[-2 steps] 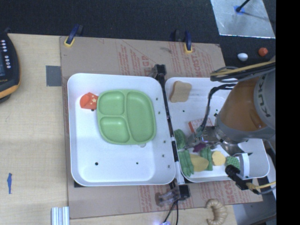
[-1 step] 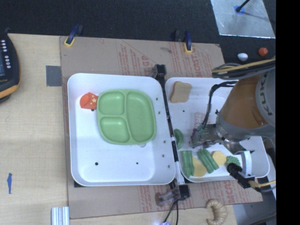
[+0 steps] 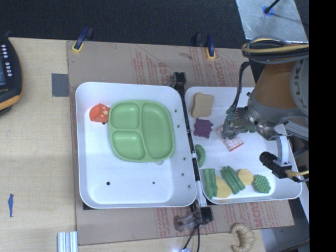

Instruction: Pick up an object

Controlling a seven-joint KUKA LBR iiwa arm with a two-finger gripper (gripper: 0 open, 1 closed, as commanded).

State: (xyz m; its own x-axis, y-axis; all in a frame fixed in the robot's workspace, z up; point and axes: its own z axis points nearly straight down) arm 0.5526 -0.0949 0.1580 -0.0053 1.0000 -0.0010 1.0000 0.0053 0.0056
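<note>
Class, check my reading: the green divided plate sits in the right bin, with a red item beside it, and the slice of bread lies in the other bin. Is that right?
Not quite. The camera view shows the green divided plate in the left bin, not the right. The rest stands: the red item lies beside it, and the slice of bread lies in the other bin.

The grey KUKA arm [image 3: 278,83] enters from the right edge of the camera view, its broad orange band sitting just above the wrist. From there it bends down and to the left, ending in the metal two-finger gripper [image 3: 231,130] — held low, pointing downward. A black cable loops over the top of the arm's upper segment — near the view's right edge.
</note>
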